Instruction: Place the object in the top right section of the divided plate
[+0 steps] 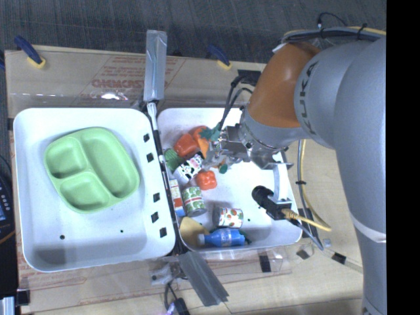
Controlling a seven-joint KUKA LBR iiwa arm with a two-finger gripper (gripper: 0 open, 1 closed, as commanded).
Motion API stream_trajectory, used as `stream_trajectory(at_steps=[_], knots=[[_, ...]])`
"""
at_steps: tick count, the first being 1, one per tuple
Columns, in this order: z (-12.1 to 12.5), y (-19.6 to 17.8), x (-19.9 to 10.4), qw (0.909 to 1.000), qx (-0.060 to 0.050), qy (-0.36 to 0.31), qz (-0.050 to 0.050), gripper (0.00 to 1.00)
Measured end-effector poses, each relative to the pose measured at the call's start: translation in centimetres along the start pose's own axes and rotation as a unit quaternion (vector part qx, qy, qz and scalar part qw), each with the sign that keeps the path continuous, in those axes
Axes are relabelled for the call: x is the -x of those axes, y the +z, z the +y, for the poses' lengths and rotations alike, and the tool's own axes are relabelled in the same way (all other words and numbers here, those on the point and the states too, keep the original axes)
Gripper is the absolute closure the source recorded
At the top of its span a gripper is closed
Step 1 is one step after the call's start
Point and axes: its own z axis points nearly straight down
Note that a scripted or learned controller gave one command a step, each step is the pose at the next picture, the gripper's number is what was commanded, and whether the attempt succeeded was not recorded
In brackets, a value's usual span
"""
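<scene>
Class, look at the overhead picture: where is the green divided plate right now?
The green divided plate lies in the left white bin, near its middle, across the divider from the toy food pile in the right bin.

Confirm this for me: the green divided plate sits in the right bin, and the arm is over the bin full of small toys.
Wrong on one point. The camera view shows the green divided plate in the left bin, not the right one. The rest holds: the arm is over the right bin, the one with the small toys.
</scene>
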Motion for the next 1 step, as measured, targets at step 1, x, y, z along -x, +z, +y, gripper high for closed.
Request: stream_trajectory(at_steps=[1], knots=[[0.91,-18.35,1.68,0.9982,0.002,-0.06,-0.001,1.0]])
